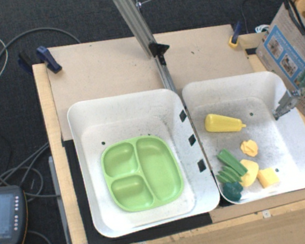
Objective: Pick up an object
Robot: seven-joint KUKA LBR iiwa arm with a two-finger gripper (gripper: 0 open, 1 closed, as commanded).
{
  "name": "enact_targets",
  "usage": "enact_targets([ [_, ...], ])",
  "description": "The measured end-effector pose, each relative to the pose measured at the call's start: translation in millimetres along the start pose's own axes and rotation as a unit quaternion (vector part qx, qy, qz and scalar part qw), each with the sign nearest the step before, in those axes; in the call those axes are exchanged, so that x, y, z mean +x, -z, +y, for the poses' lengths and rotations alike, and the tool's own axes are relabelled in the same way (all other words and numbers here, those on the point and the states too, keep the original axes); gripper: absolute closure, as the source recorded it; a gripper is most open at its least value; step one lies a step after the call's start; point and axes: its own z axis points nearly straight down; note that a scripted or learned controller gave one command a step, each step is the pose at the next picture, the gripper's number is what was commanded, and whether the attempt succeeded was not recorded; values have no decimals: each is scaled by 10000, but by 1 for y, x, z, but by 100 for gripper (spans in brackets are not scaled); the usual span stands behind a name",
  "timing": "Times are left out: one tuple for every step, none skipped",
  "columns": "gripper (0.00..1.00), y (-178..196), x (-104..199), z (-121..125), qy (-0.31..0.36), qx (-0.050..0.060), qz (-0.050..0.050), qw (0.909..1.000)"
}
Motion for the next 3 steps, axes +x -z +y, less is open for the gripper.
enact_targets([
  [100,11,0,0,4,-8,-1,10000],
  [100,15,19,1,18,-11,-2,10000],
  [100,66,63,91,43,-54,-13,10000],
])
